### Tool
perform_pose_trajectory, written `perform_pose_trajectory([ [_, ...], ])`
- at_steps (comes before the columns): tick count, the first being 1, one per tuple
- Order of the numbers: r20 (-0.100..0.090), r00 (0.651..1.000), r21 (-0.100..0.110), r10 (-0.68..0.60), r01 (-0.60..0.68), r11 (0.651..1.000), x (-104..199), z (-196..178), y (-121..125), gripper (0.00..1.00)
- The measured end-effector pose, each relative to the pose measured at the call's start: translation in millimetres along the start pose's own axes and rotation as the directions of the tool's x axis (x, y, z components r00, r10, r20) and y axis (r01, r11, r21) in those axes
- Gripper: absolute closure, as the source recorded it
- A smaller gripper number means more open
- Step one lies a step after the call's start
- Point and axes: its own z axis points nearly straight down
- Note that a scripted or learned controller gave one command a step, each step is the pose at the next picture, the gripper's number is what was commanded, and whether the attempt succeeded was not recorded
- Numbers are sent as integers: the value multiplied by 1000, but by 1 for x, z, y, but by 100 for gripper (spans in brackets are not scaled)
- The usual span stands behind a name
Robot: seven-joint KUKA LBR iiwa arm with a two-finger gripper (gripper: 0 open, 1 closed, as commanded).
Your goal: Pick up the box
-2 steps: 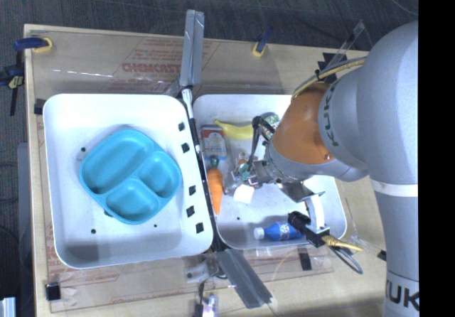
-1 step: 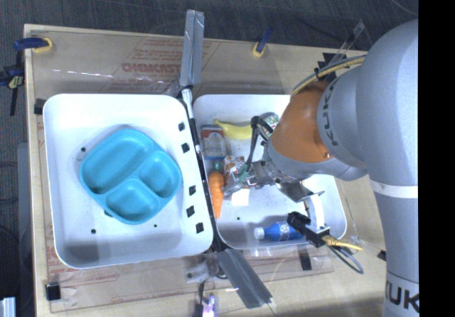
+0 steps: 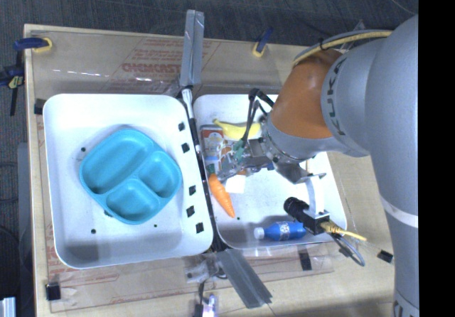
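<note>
Seen from above, the grey arm (image 3: 355,95) reaches in from the right and bends down over the right bin (image 3: 334,187), its orange band bulging above the wrist. The gripper (image 3: 245,159) sits low over the bin's left side, just beside the box (image 3: 213,148), which lies against the bin's left wall, near the divider between the two bins. I judge the arm is placed there because the box is the target (it is the nearest thing to the tool). Whether the gripper is released or clenched I cannot tell; the wrist and its fittings hide that, and nothing is visibly grasped.

The box looks small and flat, with a busy printed face in red, white and dark tones, partly covered on its right by the tool. A carrot (image 3: 222,196) lies just nearer than it, a banana (image 3: 234,129) just beyond, and a blue-labelled bottle (image 3: 281,230) rests along the near wall. The left bin (image 3: 64,124) holds a blue divided tray (image 3: 131,175), well apart from all this.
</note>
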Motion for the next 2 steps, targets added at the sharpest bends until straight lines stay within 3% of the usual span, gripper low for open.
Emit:
perform_pose_trajectory([
  [1,-2,1000,8,-6,6,1000,0,-6,1,100],
  [2,1,957,-1,290,-290,957,-25,-73,-37,100],
])
